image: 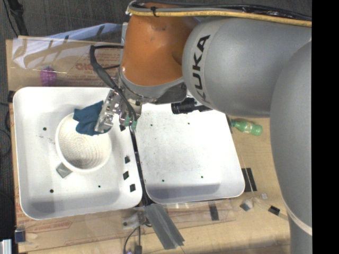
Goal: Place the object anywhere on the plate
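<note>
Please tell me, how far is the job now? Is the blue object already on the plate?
Mostly done, it seems: the blue object lies across the upper rim of the white plate in the left bin, partly on it. In hand: the gripper is right at the object's edge; whether it grips it is unclear. Left: release if needed, then lift the arm away so the object rests alone.

Two shallow white bins, left (32, 194) and right (222, 179), sit side by side on the tabletop (259, 157), holding one white plate (85, 152), one blue cloth (87, 118) and one small grey block (63, 170); one green object (247, 126) lies outside.
</note>
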Robot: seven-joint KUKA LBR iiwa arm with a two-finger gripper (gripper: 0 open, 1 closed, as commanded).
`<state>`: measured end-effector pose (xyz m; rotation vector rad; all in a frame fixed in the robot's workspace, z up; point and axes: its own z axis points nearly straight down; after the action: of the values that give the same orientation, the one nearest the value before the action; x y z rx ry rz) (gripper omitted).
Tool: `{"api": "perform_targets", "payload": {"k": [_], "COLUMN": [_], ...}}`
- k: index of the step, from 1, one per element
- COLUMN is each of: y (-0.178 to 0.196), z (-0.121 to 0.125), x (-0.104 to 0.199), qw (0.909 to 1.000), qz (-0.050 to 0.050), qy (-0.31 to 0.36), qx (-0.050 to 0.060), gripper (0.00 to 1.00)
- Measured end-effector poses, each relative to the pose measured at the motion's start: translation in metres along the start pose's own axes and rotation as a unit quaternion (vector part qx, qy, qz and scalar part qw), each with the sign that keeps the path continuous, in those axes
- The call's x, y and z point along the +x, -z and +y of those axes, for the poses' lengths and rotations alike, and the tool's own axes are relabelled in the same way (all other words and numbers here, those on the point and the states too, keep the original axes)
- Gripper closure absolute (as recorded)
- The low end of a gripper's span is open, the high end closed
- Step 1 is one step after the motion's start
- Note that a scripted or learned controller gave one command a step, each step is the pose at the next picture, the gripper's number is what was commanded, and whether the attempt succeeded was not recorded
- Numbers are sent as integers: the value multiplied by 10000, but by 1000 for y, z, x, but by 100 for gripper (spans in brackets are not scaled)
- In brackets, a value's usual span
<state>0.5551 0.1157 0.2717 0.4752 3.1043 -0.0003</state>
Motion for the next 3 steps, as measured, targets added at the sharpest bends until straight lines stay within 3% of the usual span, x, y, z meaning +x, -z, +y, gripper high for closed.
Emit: {"api": "perform_targets", "payload": {"k": [1,2,3], "y": [-74,-11,-66], "z": [-36,-8,-19], "x": [-64,5,-47], "qw": [9998,9881,9815], "qz": [18,-6,10], "qy": [194,1539,1914], "qx": [9,-3,2], "gripper": [100,100,100]}}
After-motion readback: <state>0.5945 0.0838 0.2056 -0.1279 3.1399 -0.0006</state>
